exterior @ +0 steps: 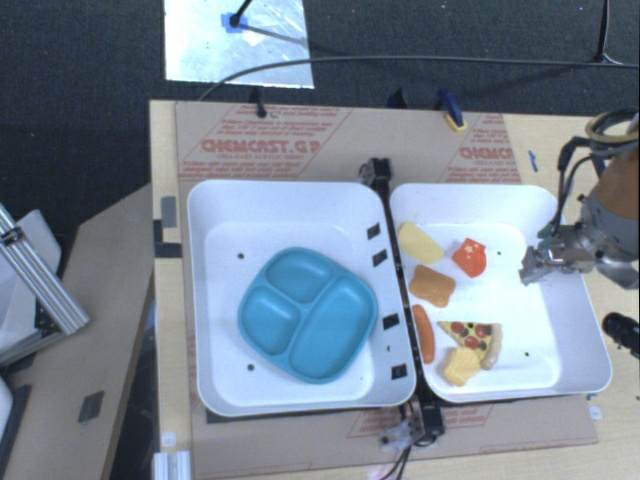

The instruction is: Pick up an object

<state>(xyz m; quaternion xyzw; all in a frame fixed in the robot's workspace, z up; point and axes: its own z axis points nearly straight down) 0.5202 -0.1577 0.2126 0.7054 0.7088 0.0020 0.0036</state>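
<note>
Closest to us, along the bench's front edge, we saw a small tangle of wires [408,438] just below the seam where the two white bins met. Above it, the left bin [215,218] held a blue divided plate [307,313], lying flat and turned at a slant, with three compartments showing.

We found the toy food in the right bin [578,368], all gathered in its left half. A pale yellow piece [421,242] lay near the back, close to the divider. Just right of it sat a red piece [470,257], and below the two an orange-brown piece [432,286]. Further forward, an orange-red sausage [424,332] lay along the divider, and beside it a pizza slice [473,335] touched a yellow block [460,366] at its front end.

We saw the arm [612,203] reaching in from the right, over the bin's right rim, its grey body bent down toward the bin. Its gripper [532,265] hung over the bin's right half, well apart from the red piece and from the rest of the food. We could not tell how its claw stood, and we saw nothing between its tips.

Behind the bins lay brown printed cardboard [270,133], and beyond that a silvery sheet [238,28] on the dark floor.
</note>
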